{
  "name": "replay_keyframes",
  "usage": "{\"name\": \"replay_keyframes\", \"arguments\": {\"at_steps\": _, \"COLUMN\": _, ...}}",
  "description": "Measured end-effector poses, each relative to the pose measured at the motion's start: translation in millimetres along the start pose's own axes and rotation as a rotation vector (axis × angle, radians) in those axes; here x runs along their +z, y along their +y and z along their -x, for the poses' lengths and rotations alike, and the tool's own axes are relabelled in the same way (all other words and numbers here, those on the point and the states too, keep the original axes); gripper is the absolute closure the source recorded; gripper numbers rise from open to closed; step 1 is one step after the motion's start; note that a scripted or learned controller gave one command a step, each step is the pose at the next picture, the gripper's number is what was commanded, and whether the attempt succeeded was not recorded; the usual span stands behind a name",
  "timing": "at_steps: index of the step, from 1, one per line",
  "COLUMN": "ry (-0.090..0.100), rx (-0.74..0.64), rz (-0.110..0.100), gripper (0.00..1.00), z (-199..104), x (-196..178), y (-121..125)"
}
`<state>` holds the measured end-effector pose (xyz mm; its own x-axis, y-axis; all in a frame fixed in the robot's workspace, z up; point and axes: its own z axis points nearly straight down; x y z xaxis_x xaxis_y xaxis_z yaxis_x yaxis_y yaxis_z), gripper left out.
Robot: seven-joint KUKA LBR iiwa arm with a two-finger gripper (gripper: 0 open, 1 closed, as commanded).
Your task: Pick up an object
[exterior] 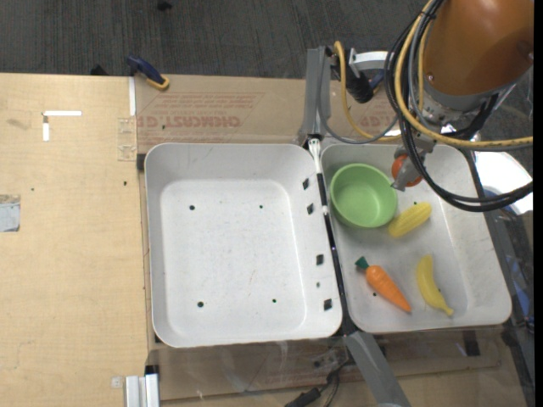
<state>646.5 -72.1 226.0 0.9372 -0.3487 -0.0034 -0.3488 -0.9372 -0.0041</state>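
The right bin [475, 312] holds a green bowl [363, 195] at its back left. A yellow corn cob [410, 220] lies against the bowl's right side. An orange carrot [388, 285] and a yellow banana [433, 287] lie near the front. My gripper [408, 170] hangs low over the back of this bin, just right of the bowl's rim and above the corn. A small orange-red thing [396, 167] shows at the gripper's tip; I cannot tell whether it is held or lies in the bin.
The left bin [170, 312] stands beside the right one, with a dark hinged divider [322, 227] between them. Yellow and black cables [407, 100] loop around the arm at the back right. Cardboard [212, 113] lies behind the bins.
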Motion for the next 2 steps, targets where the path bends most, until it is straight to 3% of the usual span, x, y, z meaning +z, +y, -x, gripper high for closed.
{"name": "replay_keyframes", "arguments": {"at_steps": 1, "ry": 0.002, "rx": -0.067, "rz": 0.001, "gripper": 1.00, "z": 44.7, "x": -34.5, "y": 92.9}}
{"name": "replay_keyframes", "arguments": {"at_steps": 2, "ry": 0.000, "rx": 0.127, "rz": 0.000, "gripper": 1.00, "z": 16.5, "x": -56.3, "y": -19.4}}
